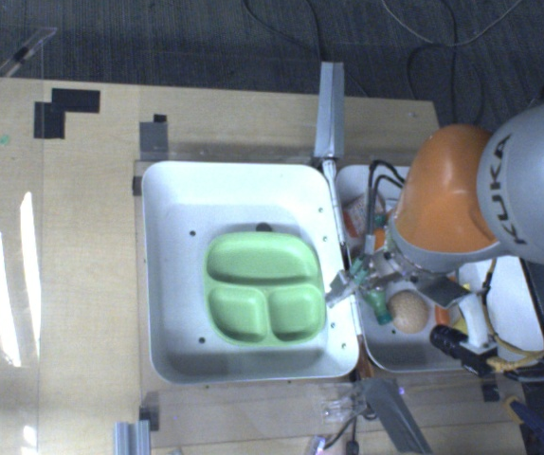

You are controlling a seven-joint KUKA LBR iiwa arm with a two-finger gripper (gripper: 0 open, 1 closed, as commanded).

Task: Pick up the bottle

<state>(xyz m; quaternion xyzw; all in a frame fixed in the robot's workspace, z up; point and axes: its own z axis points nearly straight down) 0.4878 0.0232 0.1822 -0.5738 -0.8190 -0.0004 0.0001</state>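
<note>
We're hovering the gripper (367, 278) over the right bin's (395, 356) left wall; the bottle (376, 303) is lying just beneath it, near the front edge, grip state unclear.

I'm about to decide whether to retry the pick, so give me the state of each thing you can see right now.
Green tray: flat in the left bin, its three compartments showing nothing inside.
Arm: reaching over the right bin, covering most of it.
Gripper: low at the wall between the bins.
Brown round thing: lying in the right bin.
Bottle: I cannot pick it out beneath the arm.
</note>
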